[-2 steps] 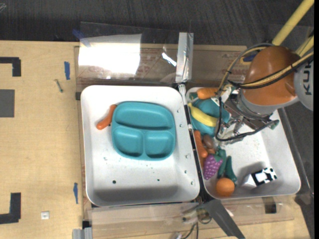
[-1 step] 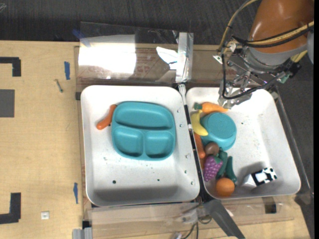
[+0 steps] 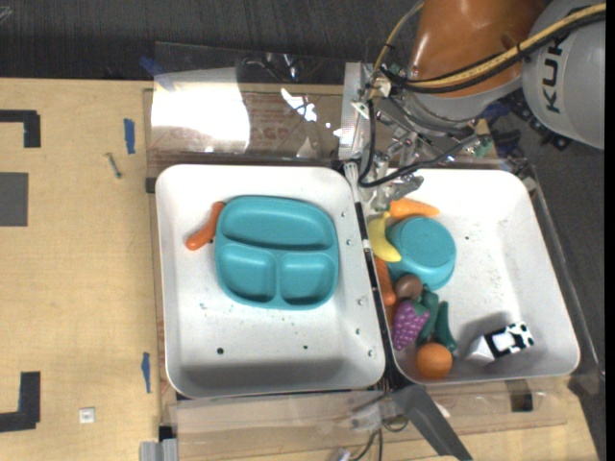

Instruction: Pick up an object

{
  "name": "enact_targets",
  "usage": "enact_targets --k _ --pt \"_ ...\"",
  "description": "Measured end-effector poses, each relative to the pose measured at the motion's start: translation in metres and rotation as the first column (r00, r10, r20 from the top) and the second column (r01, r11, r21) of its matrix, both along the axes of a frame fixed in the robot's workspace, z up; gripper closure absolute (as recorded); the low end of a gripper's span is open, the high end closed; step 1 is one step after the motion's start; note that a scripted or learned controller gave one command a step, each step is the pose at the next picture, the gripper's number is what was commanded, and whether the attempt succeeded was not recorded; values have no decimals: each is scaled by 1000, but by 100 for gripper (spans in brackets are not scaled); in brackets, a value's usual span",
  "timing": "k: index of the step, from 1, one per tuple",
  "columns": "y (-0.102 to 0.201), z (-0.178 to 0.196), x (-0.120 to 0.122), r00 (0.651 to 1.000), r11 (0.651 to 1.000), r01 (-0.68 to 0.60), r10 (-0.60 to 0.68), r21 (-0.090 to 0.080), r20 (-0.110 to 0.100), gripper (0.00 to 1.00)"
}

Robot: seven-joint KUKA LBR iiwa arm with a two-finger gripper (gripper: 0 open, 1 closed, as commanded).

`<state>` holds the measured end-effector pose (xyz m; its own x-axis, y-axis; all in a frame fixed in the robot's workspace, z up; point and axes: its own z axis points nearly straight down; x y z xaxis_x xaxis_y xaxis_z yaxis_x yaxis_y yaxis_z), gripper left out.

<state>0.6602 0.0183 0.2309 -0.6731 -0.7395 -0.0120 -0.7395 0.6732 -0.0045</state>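
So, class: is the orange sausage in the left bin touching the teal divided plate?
Touching. The camera view shows the orange sausage lying against the left edge of the teal divided plate, its upper end meeting the rim with no white bin floor between them.

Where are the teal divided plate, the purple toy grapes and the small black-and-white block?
Teal divided plate point(image 3: 277, 250), camera view, on its central ridge.
Purple toy grapes point(image 3: 409, 323), camera view, middle of the bunch.
Small black-and-white block point(image 3: 508, 339), camera view, its top face.

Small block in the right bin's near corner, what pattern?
Black and white patches on the block, seen in the camera view.
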Motion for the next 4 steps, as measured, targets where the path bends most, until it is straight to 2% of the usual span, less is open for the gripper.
enact_targets --k 1,2,3,4 --pt "-52 78 8 981 981 -192 192 -6 3 100" --pt "-3 12 1 936 936 -352 352 -3 -8 100" --pt "-62 62 8 840 840 -543 543 -9 0 100" --pt "17 11 1 859 859 -512 512 -1 -7 100"
